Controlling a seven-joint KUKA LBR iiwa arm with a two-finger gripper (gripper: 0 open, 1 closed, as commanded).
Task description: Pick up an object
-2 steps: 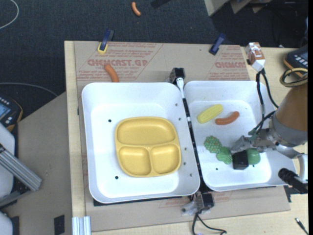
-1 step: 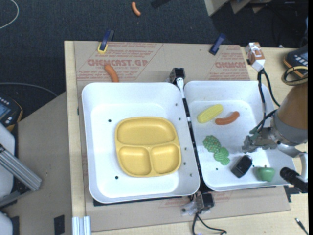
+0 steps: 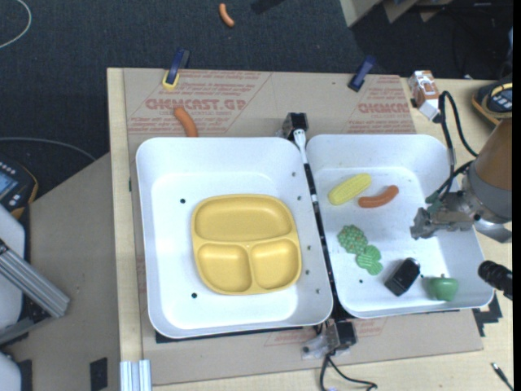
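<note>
I see 2 shallow white plastic bins side by side on the cardboard-covered table. The left bin holds a yellow plastic plate with 3 compartments, lying flat near its middle. The right bin holds 5 small things. A yellow toy corn cob lies toward the far side, with an orange toy sausage just beside it on the right. A green bumpy toy vegetable sits nearer the bin's left side. A small black block lies toward the near edge, and a green toy pepper rests just right of it at the near right corner.

The grey arm comes in from the right, and its gripper sits low over the right part of the right bin, between the sausage and the black block. I cannot tell how far the fingers are open, and I see nothing clearly between them.

Another orange sausage lies on the table beyond the left bin.
</note>
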